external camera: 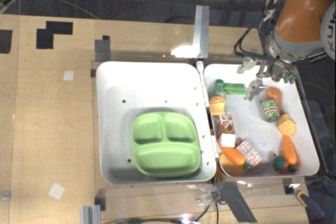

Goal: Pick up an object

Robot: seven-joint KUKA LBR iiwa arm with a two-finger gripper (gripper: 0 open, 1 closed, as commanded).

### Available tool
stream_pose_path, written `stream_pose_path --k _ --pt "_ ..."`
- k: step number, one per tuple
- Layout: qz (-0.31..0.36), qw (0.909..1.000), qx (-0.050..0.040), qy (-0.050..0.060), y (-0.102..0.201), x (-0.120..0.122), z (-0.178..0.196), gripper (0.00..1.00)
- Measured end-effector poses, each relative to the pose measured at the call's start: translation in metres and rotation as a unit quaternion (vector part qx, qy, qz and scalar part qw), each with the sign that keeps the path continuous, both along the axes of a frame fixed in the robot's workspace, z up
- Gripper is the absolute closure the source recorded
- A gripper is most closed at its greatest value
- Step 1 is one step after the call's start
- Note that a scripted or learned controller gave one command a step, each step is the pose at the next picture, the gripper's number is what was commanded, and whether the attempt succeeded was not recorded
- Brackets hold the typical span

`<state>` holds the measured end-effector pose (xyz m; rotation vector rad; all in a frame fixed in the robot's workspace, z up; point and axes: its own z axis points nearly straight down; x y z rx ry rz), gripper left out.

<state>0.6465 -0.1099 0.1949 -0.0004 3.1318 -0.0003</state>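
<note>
You're in the approach step: nothing is picked yet. The gripper [255, 83] hangs over the right bin [310, 136], near its far edge, below the orange band of the arm [299, 13]. Its fingers look spread apart with nothing between them, though the wrist hardware clutters that spot, so treat the opening width as a rough read.

Candidate objects all sit in the right bin:
- green bottle [229, 87], lying on its side near the far-left corner, just beside the gripper's reach.
- small can [270, 109] with a green and red label, toward the far-right corner, touching an orange piece at its upper end.
- yellow corn-like piece [286, 125] and carrot [290, 150] along the right wall.
- yellow-capped bottle [217, 103], brown carton [226, 123], orange item [232, 156] and a patterned box [250, 153] packed along the left wall and near edge.

The left bin [113, 86] holds a green divided tray [166, 142] near its near edge.

Next move, in my judgement: drop straight down onto the can or green bottle, whichever lies under the fingers. Both look round, so you'd want the fingers across the short axis. The left-wall cluster is tight; expect neighbours to get pushed.

Labels: printing shows on the can, carton and box, but none is readable. No brand can be made out.
</note>
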Motion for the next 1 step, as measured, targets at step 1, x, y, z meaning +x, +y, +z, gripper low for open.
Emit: stream_pose_path --k 1 --pt "-0.067 0.9977 0.0 0.003 -0.0674 -0.0551 -0.0876 0.0"
